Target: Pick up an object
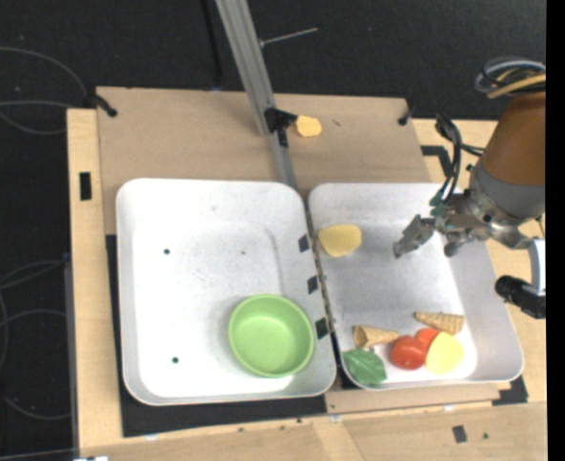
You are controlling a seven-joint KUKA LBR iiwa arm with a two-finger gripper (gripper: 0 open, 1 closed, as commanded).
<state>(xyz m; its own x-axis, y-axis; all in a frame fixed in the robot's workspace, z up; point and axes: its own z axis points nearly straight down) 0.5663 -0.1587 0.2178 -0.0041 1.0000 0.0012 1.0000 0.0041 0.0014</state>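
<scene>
Gripper (427,239) hangs over the right bin (484,286), upper middle part, w/ nothing between the fingers: they look spread apart, one dark finger (409,237) poking left, the other nearer the wrist. So I'm at the approach step, no pick yet.

Candidates, all in the right bin: a pale yellow piece (340,240) by the left wall, near the divider, apart from my gripper w/ bare floor between. Along the front edge sits a cluster: two cones (439,322), (374,335), a red tomato (408,351), a yellow round thing (445,354) touching it, and a green leaf (364,365) in the front-left corner. Left bin (167,219) has a green bowl (271,334) near its front right. One more small yellow bit (308,126) lies on the desk (359,142) behind the bins, by the pole.

Next move, my guess: go for the pale yellow piece, since it's alone and nearest. Needs a shift left, centring over it, fingers kept wide, then straight down and close. It's close to the bin wall, so the left finger may bump the divider. Front cluster is crowded, harder to get one thing clean.
</scene>
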